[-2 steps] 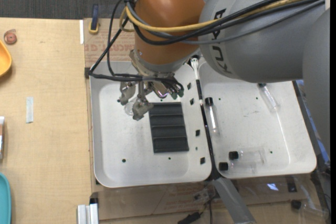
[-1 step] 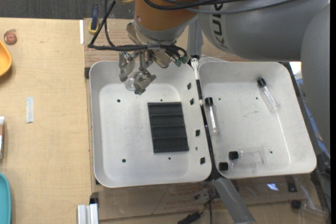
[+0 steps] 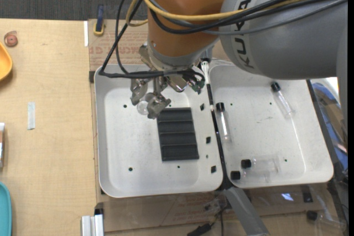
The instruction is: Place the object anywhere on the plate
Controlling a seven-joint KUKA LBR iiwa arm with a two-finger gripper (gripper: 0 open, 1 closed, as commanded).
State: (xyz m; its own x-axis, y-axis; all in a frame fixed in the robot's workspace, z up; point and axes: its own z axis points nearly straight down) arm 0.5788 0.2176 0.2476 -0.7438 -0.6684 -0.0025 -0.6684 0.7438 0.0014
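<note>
The gripper (image 3: 148, 101) hangs low over the upper middle of the left bin (image 3: 119, 174). Its metal tip is a tangle of glints, so I cannot tell whether it is spread or closed, nor whether it holds anything. A small pale blot at the tip is too blurred to name. Just below and to the right lies the block (image 3: 178, 134), flat on the bin floor near the middle. It is black, oblong and ribbed crosswise into four bands. Its upper left corner sits right by the gripper, and whether they touch is unclear. The right bin (image 3: 310, 135) holds two clear tubes (image 3: 223, 121) and some black bits (image 3: 246, 163). An orange dish (image 3: 3, 63) rests at the far left of the bench (image 3: 50, 163).
</note>
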